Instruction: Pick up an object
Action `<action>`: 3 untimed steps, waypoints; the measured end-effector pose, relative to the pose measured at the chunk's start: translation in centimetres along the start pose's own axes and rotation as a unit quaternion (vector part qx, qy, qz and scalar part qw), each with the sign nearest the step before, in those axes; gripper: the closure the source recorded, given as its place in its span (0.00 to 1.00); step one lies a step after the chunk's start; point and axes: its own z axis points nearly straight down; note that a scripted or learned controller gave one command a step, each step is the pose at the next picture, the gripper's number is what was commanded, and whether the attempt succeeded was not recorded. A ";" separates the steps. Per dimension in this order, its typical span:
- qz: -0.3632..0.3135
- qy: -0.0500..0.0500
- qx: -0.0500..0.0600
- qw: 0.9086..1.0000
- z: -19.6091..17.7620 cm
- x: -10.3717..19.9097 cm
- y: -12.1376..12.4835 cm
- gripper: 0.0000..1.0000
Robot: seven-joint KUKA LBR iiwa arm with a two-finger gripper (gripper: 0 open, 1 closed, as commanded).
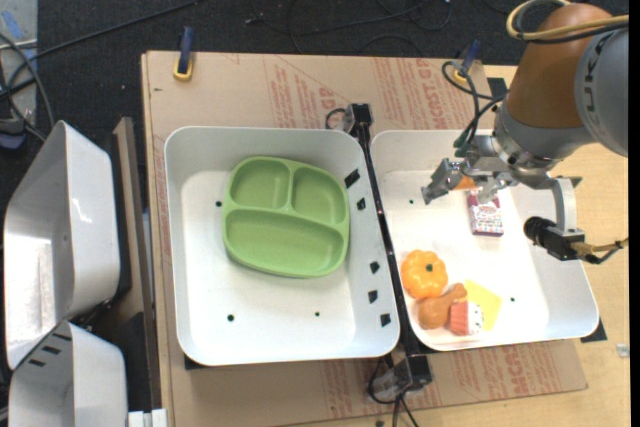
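White right bin point(560, 315), small pink-white carton point(486, 215)

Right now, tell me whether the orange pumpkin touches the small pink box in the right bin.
Apart. The camera view shows bare white bin floor between the orange pumpkin and the small pink box, which lies higher up, below the gripper.

- A single camera is fixed above the desk point(250, 80), looking down on it at a slant.
- It stands far enough off to take in the whole left bin point(195, 255) and the right bin point(565, 300) beside it, plus dark floor with cables beyond the desk's far edge.
- The arm point(560, 65) enters from the right side, beyond the right bin.
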 end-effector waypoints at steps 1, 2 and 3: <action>-0.001 -0.001 -0.006 1.000 -0.7 0.0 0.3 0.00; -0.002 -0.001 -0.004 1.000 5.2 0.9 0.5 0.00; 0.000 -0.001 -0.004 1.000 9.7 1.0 0.5 0.00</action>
